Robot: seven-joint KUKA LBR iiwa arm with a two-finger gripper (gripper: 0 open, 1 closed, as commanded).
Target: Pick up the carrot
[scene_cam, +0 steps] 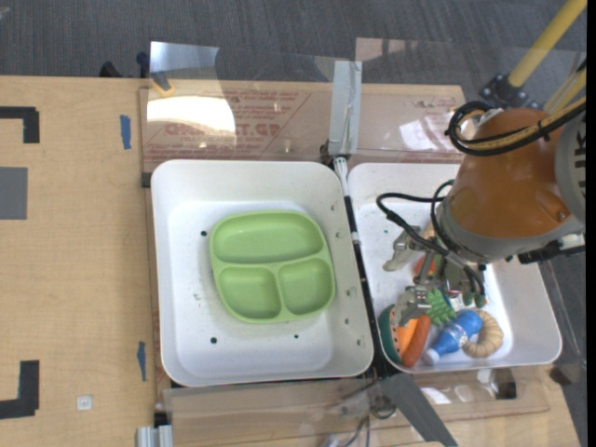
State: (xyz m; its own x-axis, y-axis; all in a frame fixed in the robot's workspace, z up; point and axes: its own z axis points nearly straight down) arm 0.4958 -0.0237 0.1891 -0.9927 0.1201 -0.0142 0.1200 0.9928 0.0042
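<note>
The orange carrot [415, 337] lies tilted at the front of the right bin [531, 298], with a bit of green at its upper end. My gripper [430, 285] hangs low in that bin, just behind and above the carrot's upper end. The arm's orange band and grey wrist cover the bin's back right part. Nothing visibly lifts the carrot off the bin floor.
A blue toy [457, 333] and a beige ring-shaped toy [485, 336] lie right of the carrot, and a dark green item [386, 328] lies left of it. The left bin [177, 250] holds a green divided plate [272, 266]. A metal divider [348, 222] separates the bins.
</note>
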